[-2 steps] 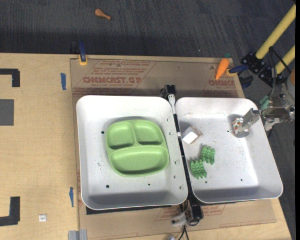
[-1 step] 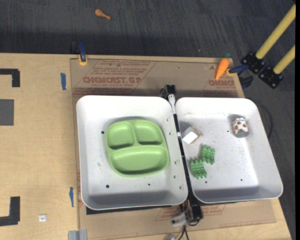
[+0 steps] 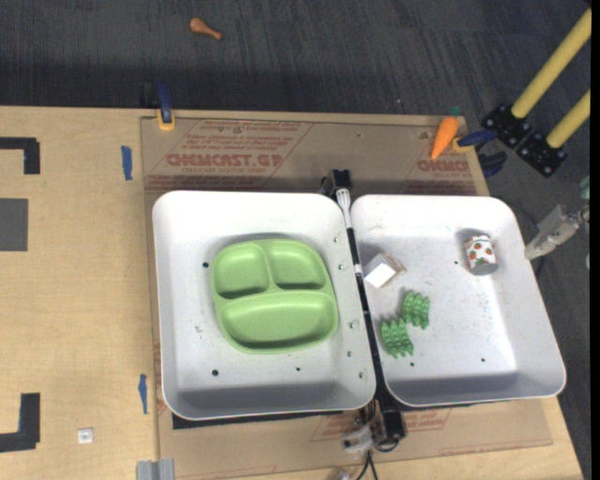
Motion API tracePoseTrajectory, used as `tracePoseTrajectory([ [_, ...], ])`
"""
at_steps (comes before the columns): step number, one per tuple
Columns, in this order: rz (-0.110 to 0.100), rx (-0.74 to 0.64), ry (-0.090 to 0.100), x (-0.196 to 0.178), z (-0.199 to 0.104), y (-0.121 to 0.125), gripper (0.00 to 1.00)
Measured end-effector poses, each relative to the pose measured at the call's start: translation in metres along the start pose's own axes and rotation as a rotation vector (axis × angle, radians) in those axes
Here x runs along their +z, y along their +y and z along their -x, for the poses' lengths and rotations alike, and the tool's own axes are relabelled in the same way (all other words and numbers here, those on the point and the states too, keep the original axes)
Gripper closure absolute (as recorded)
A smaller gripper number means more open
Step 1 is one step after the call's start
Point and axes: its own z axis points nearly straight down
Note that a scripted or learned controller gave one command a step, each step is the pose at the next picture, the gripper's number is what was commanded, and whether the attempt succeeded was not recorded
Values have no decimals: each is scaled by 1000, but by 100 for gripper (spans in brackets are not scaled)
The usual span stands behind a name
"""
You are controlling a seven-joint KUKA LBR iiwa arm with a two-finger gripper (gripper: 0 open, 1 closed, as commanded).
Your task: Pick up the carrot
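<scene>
Two shallow white bins are sitting side by side on the bench (image 3: pixel 75 309), their inner rims touching along a dark seam. The left bin (image 3: pixel 178 281) is holding a green divided plate (image 3: pixel 274 294), which is lying flat near its middle with bare white floor all around it. Far beyond it, on the dark floor past the bench, a small orange scrap (image 3: pixel 204 28) is lying on its own.

The right bin (image 3: pixel 525 356) is carrying a small white and brown card piece (image 3: pixel 380 272) close to the seam, and two green knobbly blocks (image 3: pixel 405 323) are lying just right of it, near each other. The carrot (image 3: pixel 445 136) is lying outside both bins, on the brown board behind the right bin's far rim, tilted with its green top pointing away. A white ball with red and green spots (image 3: pixel 480 253) is resting near the bin's right wall, leaving the front half of the bin floor open.

At the right edge, the grey tool (image 3: pixel 553 234) is poking in just beside the right bin's outer rim, well apart from the carrot and touching nothing visible; whether it is released or clenched cannot be told.
</scene>
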Motion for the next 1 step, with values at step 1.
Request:
tracePoseTrajectory([
  [1, -1, -19, 0, 193, -84, -18, 0],
])
